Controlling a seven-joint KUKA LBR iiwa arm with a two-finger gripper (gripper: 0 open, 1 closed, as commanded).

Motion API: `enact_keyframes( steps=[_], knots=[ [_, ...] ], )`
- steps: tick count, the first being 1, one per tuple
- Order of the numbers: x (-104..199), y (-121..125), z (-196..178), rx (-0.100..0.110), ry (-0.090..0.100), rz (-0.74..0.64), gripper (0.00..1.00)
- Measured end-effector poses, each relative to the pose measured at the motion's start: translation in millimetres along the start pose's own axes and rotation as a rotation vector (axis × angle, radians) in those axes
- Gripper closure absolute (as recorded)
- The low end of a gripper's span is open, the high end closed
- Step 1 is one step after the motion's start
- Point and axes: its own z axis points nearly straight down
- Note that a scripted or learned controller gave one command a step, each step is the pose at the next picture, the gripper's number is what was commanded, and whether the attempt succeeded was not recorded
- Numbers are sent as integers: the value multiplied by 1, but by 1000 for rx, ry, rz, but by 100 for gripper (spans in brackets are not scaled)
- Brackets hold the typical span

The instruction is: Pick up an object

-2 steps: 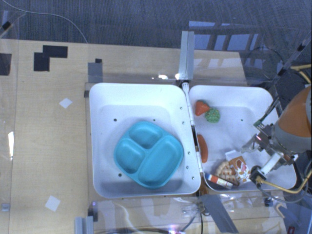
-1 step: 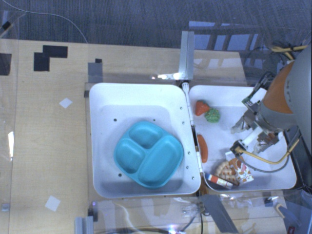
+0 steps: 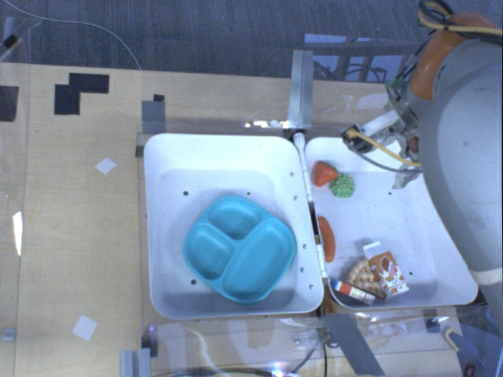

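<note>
The desk point(image 3: 71, 234) carried two shallow white bins side by side. In the left bin point(image 3: 169, 163) a blue divided plate point(image 3: 240, 247) lay a little toward 5 o'clock of the bin's middle. The right bin point(image 3: 428, 234) held the loose objects. A strawberry toy point(image 3: 332, 179), red with a green leafy end, lay at about 10 o'clock in that bin, near the dividing wall. An orange sausage-shaped piece point(image 3: 328, 239) lay along the same wall at about 8 o'clock. A snack packet point(image 3: 378, 275) printed with waffles sat near 6 o'clock, touching a marker-like tube point(image 3: 355, 291) at the bin's lower edge. The grey arm point(image 3: 464, 155) reached in from 3 o'clock, its orange band point(image 3: 428, 65) near 1 o'clock. The pincer point(image 3: 402, 163) hung over the bin's 12 o'clock part, well apart from every object; whether it was open or closed could not be told.
</note>
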Motion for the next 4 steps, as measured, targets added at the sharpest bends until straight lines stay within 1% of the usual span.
enact_keyframes(
  steps=[1, 2, 3, 4],
  knots=[
    [-116, -22, 64, 3, -3, -75, 0],
    [-50, 16, 31, 0, 0, 84, 0],
    [-132, 3, 16, 2, -1, 24, 0],
    [-190, 10, 36, 3, -3, 158, 0]
  ],
)
